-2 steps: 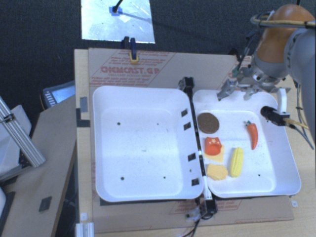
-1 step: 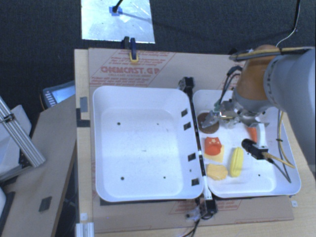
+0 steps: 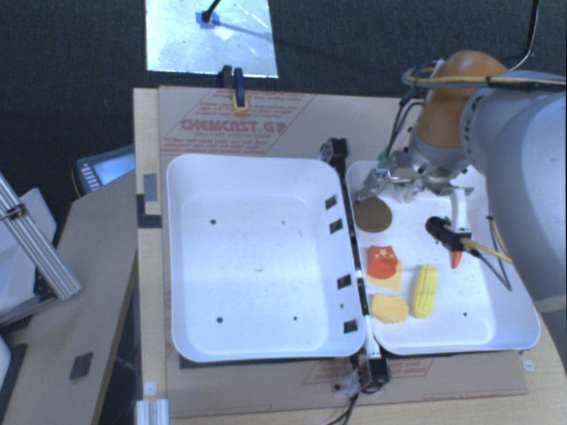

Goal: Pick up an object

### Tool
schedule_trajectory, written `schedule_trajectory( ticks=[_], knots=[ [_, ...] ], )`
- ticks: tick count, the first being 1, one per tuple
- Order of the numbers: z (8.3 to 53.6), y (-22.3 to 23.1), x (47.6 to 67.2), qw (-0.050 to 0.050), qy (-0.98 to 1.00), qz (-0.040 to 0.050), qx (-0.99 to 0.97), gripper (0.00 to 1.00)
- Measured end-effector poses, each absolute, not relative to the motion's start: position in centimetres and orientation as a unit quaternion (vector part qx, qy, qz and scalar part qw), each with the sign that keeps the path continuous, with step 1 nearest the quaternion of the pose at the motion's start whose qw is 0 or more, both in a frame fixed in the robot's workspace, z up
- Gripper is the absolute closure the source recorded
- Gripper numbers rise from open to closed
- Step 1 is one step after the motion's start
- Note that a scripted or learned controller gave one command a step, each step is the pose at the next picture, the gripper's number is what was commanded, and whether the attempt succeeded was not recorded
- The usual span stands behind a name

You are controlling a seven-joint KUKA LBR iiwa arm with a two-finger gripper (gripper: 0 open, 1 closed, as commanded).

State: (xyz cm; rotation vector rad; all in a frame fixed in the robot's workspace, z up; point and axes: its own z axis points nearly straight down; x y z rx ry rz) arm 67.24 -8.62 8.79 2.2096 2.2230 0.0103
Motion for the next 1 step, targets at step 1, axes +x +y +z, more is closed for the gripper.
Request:
schedule_trajectory(
  ticks=[1],
  knots=[
    [19.25, -7.95, 67.11, 0.005, 0.709, 0.0041, 0.705, 0.00]
  ],
)
